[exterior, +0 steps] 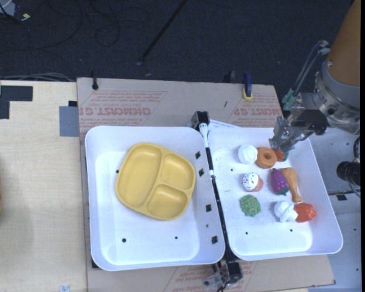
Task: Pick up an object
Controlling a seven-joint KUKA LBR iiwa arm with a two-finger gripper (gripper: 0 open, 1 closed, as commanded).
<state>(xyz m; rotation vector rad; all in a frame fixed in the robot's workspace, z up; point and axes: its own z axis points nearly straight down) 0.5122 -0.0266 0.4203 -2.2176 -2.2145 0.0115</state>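
The right bin [319, 239] holds several small toy foods. Along its far side lie a white piece [247, 154] and an orange donut [266, 157]. Nearer the middle are a speckled white egg [250, 180], purple grapes [279, 181] and an orange drumstick [292, 184]. A green broccoli [250, 205], a white piece [284, 210] and a red tomato [305, 212] lie closest to the front. My gripper [282, 141] hangs over the bin's far side, just right of and above the donut. A small red-orange bit peeks out beneath it.
A yellow divided plate [156, 180] lies in the left bin [109, 248]. Black clips run along the ridge [211, 181] between the two bins. Cardboard sheets [146, 105] lie beneath the bins. The arm's grey body [340, 96] looms at the right.
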